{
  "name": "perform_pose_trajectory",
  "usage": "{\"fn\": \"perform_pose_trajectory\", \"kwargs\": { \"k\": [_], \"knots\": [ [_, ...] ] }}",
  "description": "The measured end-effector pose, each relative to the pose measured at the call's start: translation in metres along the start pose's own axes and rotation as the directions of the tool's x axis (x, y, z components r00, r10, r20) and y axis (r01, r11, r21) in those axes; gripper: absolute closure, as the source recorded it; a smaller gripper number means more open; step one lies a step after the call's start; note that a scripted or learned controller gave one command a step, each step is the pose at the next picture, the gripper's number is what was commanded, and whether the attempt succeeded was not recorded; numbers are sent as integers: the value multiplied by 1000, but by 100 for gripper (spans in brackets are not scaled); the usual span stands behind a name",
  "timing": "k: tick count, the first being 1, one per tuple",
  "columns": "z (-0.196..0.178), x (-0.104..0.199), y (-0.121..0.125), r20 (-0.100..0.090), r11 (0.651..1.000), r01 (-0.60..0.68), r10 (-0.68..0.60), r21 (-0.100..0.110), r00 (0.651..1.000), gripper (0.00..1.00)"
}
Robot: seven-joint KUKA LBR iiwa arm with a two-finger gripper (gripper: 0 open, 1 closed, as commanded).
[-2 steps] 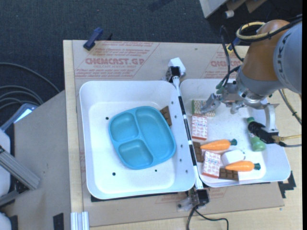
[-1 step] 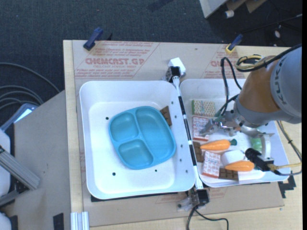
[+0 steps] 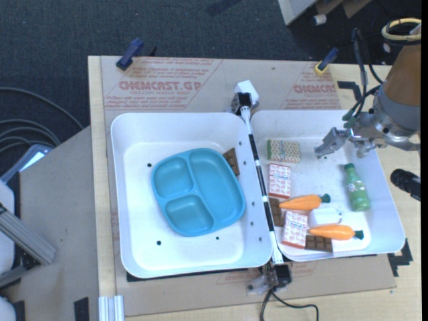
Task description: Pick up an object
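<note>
Arm: reaching in from the right, its grey wrist hanging over the far right part of the right bin [image 3: 394,199]
Pincer [image 3: 332,144]: hovering above the far part of the right bin, nothing lying between its fingers; whether they are standing apart or together I cannot tell
Green bottle [image 3: 356,188]: lying in the right bin toward its right side, cap pointing to the far end, just near-right of the pincer
Far carrot [image 3: 304,202]: lying across the middle of the right bin, green top pointing right
Near carrot [image 3: 334,231]: lying at the near end of the right bin, green top pointing right, resting partly over a dark bar
White block [image 3: 325,217]: sitting between the two carrots, touching both
Patterned packet [image 3: 284,150]: lying flat at the far left of the right bin, left of the pincer
Red and white packets [image 3: 279,180]: lying along the left wall of the right bin, one far, one near
Blue divided plate [image 3: 197,190]: sitting in the middle of the left bin [image 3: 134,146], its three compartments facing up
Worktop [image 3: 174,85]: carrying both bins side by side, red lettering showing on its far part
</note>
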State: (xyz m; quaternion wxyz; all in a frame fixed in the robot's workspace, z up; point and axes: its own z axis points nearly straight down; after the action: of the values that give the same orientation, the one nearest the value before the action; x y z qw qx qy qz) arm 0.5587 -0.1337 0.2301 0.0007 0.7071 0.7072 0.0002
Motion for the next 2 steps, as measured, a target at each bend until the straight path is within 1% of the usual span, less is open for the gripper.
{"fn": "perform_pose_trajectory", "kwargs": {
  "k": [1, 2],
  "knots": [
    [96, -49, -5, -1, 1000, 0, 0, 4, 1000, 0],
    [129, -67, -29, 0, 1000, 5, -5, -15, 1000, 0]
  ]
}}
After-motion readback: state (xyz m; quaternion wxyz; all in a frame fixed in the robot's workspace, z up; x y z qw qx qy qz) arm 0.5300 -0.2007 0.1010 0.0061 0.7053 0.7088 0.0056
